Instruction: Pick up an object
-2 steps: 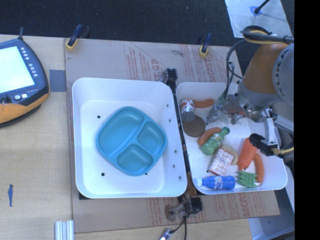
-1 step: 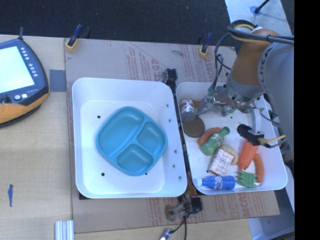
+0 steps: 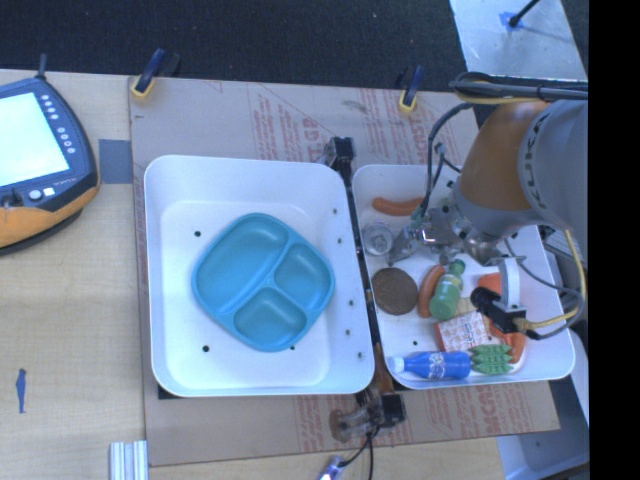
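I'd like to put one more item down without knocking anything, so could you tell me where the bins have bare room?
The left bin has bare floor all around the blue plate, widest along its left wall and front corners. The right bin is crowded: the brown disc, green bottle, blue tube and gripper fill it.

- It was a robotics lab: a grey-and-orange arm (image 3: 520, 168) reached over two white bins (image 3: 160, 268).
- A teach pendant (image 3: 40, 163) lay on the tabletop (image 3: 70, 348).
- Clamps (image 3: 148, 73) pinned down a cardboard sheet (image 3: 260, 128).
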Tool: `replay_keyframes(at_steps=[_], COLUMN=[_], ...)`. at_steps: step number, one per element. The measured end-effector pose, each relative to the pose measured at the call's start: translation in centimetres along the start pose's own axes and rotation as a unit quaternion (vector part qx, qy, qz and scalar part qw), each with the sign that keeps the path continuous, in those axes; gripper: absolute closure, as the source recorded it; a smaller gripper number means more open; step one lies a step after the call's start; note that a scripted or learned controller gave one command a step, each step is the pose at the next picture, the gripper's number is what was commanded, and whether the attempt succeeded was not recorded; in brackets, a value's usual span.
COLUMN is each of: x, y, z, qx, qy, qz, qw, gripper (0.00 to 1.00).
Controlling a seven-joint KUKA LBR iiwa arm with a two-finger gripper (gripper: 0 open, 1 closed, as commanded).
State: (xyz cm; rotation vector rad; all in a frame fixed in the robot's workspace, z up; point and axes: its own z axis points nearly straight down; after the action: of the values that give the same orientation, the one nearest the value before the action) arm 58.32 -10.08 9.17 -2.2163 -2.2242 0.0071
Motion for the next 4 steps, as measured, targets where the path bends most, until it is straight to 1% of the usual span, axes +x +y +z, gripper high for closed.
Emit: replay_keyframes(at_steps=[1, 4], x=[0.78, 0.79], y=[-1.28, -1.28], z=[0.02, 0.02], qx=[0.001, 0.000], qy=[0.001, 0.001], qz=[0.000, 0.000], qw=[1.0000, 1.0000], gripper=[0.00, 0.00])
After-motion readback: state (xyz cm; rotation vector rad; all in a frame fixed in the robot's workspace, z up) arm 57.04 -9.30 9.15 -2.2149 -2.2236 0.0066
